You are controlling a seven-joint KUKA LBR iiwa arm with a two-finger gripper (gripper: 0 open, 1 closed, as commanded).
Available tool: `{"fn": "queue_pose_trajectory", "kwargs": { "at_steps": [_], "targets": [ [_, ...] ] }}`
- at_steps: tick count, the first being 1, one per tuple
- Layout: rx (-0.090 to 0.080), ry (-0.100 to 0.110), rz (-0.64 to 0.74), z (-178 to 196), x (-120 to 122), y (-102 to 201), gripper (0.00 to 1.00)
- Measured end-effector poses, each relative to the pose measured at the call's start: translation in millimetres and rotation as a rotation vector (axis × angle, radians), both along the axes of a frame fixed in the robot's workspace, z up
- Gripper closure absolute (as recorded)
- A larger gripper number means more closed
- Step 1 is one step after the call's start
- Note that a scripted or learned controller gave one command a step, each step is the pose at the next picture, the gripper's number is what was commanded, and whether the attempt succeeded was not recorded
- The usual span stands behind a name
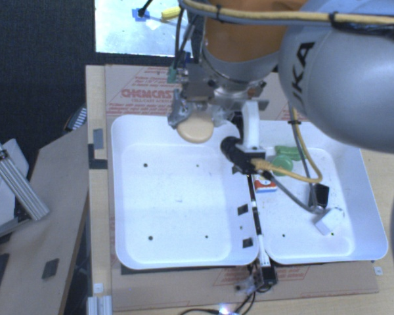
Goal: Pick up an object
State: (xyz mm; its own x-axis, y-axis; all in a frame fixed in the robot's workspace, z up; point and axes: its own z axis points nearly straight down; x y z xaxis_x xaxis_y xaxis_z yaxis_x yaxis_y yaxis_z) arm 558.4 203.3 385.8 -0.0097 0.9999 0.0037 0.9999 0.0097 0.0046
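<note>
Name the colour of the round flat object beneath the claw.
Pale tan, cream-like: the round object shows best in the camera view.

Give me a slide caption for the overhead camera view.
KUKA arm's gripper poised over the left bin's back edge, beside a tan round object.

From my station I note both bins, the left bin (171, 202) and the right bin (328, 235), as smooth white plastic with a faint sheen. They rest on matt brown cardboard (141, 94) with red print. The gripper (196, 113) looks like dull grey metal. Just below its fingers I see a tan disc (196, 130), smooth and matt. The arm shell (341, 64) is glossy grey; its orange band (249, 12) is shinier.
</note>
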Motion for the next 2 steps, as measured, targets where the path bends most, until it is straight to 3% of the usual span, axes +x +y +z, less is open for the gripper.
{"fn": "queue_pose_trajectory", "kwargs": {
  "at_steps": [1, 2],
  "targets": [
    [-0.001, -0.004, -0.003, 37, 56, 27, 1.0],
    [-0.003, -0.002, -0.008, 50, 112, 24, 1.0]
  ]
}}
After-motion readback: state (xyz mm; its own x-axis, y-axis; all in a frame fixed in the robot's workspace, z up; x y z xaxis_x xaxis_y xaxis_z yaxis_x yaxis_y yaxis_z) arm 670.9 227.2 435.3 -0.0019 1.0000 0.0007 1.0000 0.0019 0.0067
